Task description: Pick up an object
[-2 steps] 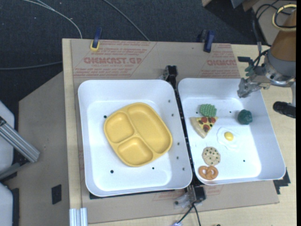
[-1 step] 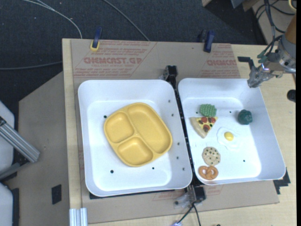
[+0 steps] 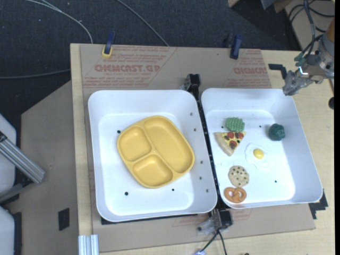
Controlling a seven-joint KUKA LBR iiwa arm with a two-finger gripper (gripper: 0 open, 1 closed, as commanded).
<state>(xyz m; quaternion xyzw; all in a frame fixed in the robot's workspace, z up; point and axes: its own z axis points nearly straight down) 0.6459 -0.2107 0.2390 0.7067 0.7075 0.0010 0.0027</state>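
Pretzel point(image 3: 235, 195) in right bin point(image 3: 297, 142), end effector point(image 3: 295, 84) above its far corner

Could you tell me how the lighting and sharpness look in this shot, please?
Camera view: even, soft light, with faint shadows under the yellow tray; mild glare on the right bin wall; the toy foods are slightly soft; the claw at the upper right is blurred.

yellow tray point(image 3: 154, 151) in left bin point(image 3: 101, 110) | pincer point(image 3: 294, 85) above right bin point(image 3: 297, 121) rim
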